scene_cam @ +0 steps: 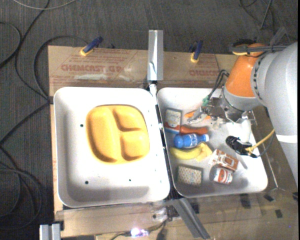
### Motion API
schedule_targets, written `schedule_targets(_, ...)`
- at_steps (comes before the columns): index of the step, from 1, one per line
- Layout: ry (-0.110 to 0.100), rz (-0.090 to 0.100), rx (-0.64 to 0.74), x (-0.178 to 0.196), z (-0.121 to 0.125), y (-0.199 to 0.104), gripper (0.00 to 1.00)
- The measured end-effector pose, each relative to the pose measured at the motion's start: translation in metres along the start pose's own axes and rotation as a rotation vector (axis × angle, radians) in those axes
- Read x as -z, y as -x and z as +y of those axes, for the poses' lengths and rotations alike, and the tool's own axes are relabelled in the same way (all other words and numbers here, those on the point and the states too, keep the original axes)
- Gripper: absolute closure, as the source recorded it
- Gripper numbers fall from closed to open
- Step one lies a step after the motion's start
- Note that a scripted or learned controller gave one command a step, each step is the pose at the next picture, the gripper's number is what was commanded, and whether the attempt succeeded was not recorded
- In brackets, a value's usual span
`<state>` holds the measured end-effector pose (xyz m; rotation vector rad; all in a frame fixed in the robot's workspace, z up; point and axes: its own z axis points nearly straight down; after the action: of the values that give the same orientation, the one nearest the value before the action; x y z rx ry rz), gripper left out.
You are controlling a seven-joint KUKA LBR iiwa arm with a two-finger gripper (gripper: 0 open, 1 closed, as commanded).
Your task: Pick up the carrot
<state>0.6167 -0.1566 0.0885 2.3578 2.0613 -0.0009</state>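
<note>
Lying on the floor of the right-hand bin [257,181], the carrot [187,130] is the orange, tapered thing near that bin's left wall, its long axis running roughly left to right across the view. It sits just above a blue bottle [189,141], which in turn lies above a banana [190,152]; a small printed packet [173,118] is just beside its upper left end. My gripper [206,113] hangs to the carrot's upper right, near it but apart from it, and from this angle I cannot tell how the gripper is set. So the move ahead, as I judge it, is a short shift down and to the left, with the closing line turned across the carrot's length. The crowding worries me: bottle and packet press close. Further out are a patterned sachet [189,174], a small carton [225,159] and a can [221,175]. The left bin [65,149] holds a yellow divided tray [117,132], both bins resting on a cardboard-covered worktop [100,69] over dark carpet with trailing cables.
</note>
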Motion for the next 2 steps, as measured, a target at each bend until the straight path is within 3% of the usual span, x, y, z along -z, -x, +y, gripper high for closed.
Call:
schedule_targets(1,-0.034,0.013,0.059,-0.0054,0.0515,0.0264,0.0)
schedule_targets(2,-0.042,0.005,0.062,0.0019,0.0495,0.028,1.0)
